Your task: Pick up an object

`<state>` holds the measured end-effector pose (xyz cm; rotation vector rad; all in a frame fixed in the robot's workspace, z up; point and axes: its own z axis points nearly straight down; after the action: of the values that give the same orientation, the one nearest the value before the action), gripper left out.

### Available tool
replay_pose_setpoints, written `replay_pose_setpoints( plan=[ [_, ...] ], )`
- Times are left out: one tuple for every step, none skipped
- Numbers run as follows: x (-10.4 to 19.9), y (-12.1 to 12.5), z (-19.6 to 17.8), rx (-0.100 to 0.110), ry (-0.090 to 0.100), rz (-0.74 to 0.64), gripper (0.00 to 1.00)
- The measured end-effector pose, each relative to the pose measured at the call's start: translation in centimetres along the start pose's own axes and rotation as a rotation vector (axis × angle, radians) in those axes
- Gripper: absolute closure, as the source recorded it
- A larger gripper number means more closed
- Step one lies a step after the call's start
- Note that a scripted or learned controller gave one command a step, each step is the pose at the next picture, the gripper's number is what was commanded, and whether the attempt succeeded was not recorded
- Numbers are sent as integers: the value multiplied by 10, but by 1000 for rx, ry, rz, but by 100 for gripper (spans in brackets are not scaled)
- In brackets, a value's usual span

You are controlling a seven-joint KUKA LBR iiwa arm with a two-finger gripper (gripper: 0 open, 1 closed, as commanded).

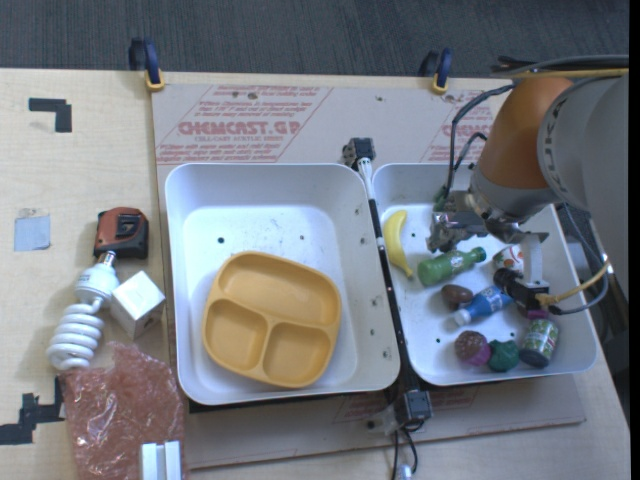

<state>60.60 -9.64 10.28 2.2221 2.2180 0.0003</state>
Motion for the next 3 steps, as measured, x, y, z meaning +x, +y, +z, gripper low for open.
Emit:
replay_pose_setpoints(
  plan=[
    [-73,50,12,14,1,-1,0],
    [-12,21,10,2,1,-3,0],
    [3,-34,10,2,1,0,0]
  ],
)
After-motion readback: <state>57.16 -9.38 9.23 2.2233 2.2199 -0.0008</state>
